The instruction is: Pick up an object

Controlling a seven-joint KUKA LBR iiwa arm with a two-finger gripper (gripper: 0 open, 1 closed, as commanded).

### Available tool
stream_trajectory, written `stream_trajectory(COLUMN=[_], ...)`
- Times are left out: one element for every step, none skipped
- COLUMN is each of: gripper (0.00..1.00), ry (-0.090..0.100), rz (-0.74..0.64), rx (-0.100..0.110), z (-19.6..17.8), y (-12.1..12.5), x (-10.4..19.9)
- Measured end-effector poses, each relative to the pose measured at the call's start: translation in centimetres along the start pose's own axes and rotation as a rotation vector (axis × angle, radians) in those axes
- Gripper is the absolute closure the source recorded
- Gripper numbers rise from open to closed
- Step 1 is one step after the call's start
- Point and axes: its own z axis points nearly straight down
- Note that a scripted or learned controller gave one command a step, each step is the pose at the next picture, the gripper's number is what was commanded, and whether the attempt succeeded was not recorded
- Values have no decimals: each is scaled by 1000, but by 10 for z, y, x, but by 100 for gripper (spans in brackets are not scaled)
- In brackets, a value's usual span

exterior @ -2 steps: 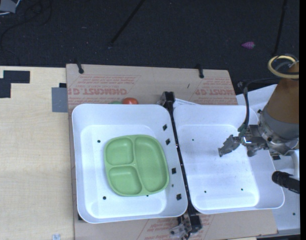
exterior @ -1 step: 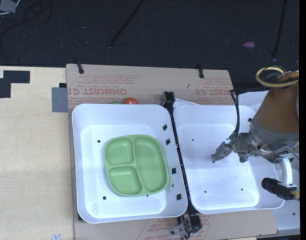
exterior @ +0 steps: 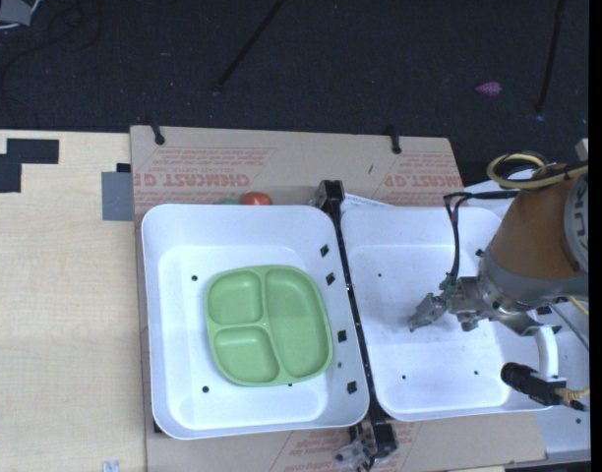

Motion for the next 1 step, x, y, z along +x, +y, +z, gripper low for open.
stream_trajectory(gripper=[100], ry=[0], rz=[4], rx=[0], z=[-11], y=[0], x=[-1])
